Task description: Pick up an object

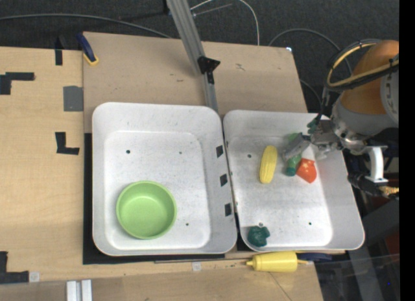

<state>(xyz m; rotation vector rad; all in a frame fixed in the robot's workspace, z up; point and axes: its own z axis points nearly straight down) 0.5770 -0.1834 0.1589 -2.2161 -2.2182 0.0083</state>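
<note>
The right bin point(337, 228) holds a yellow corn-shaped piece point(268, 165) near its middle. A red piece point(307, 172) with a small green part point(294, 166) lies just to the right of the corn. A dark green lump point(259, 235) rests at the bin's front left corner. My gripper point(300, 146) reaches in from the right and hangs low over the bin's upper right area, directly above the red and green pieces and a little right of the corn. Nothing is visibly held.
A lime green bowl point(146, 209) stands in the left bin point(104, 163) at its front left. A yellow bottle point(275, 262) lies on the bench in front of the right bin. A slanted metal pole point(188, 27) rises behind the bins.
</note>
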